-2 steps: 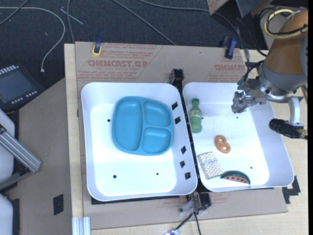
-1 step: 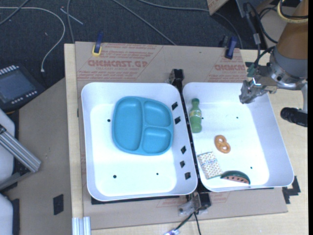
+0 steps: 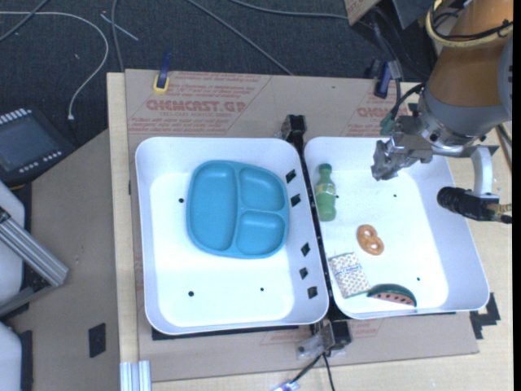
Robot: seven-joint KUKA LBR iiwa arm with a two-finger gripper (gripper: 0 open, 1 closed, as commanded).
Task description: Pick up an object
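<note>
Green bottle [image 3: 326, 192] lying by right bin's left wall, pretzel [image 3: 370, 239] mid-bin

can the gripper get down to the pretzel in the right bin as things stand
Probably yes. The gripper hangs over the far part of the right bin, and the pretzel lies flat on bare bin floor nearer the camera, apart from the green bottle and checkered packet. Nothing lies between them.

Grey arm [image 3: 456, 96], wrist bent downward
</note>
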